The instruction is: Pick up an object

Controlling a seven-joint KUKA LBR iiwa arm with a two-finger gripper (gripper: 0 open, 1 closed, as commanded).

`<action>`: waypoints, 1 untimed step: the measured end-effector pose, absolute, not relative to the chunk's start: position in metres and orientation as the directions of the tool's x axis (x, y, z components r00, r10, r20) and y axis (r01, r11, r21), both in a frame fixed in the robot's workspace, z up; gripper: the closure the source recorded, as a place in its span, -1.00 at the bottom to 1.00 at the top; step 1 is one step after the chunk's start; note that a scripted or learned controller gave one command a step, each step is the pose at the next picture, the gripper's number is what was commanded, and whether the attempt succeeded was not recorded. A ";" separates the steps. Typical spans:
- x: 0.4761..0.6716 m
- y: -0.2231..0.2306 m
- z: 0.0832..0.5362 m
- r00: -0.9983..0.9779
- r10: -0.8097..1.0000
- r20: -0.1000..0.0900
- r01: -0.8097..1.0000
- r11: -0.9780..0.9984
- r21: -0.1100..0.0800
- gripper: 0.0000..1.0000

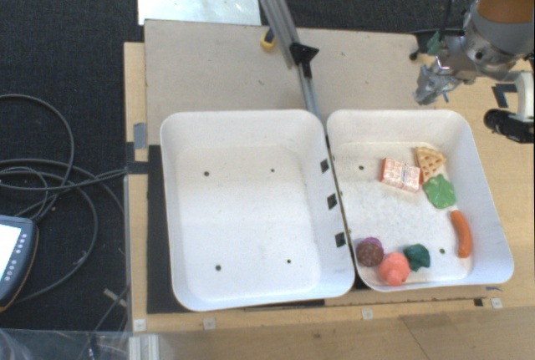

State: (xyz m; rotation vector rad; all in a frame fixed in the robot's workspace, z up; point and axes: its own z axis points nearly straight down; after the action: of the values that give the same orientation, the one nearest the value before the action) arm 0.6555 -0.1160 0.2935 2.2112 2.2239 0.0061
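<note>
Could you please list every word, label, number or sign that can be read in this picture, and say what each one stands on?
No text can be read here.
The pink block with a pale grid in the right white bin: surface pattern too blurred to tell whether it is lettering.
The screen of the dark handheld device at the left edge: glowing, nothing legible.

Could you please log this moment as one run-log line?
gripper: above right bin's far rim, holding nothing | right bin: seven toy foods, untouched | left bin: no toys | pick: not started
</note>
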 end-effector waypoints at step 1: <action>0.627 -0.067 0.289 -0.010 1.000 0.002 1.000 0.010 0.001 1.00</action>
State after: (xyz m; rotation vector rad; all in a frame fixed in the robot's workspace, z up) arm 0.6266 -0.0675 0.2892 2.2113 2.2324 0.0028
